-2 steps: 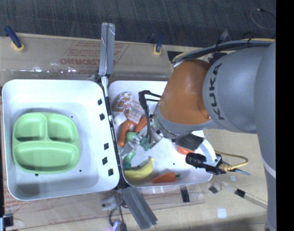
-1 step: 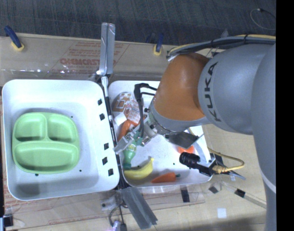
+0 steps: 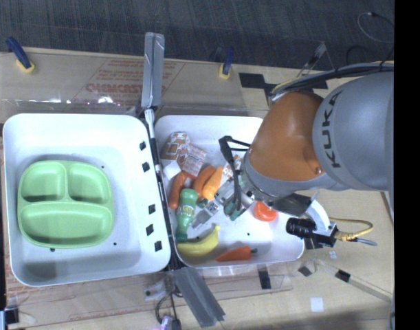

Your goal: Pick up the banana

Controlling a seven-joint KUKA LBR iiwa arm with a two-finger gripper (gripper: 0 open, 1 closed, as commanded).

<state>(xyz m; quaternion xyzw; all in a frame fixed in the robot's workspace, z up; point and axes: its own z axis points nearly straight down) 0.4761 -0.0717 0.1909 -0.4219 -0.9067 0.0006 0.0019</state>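
Right, the hand [image 3: 220, 203] hovers low in the right bin [image 3: 264, 126], just above the banana [image 3: 201, 243]; can't tell its grip.

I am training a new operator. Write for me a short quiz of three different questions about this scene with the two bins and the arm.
1. True or false: the green divided plate lies in the left bin.
2. Multiple choice: where in the right bin is the banana? A) far edge B) near edge, left part C) under the plate
3. Fill in: the thing lying just right of the banana, along the near wall, is an orange ____.

Key
1. True.
2. B; the hand is above the green bottle, not on the banana.
3. Carrot.
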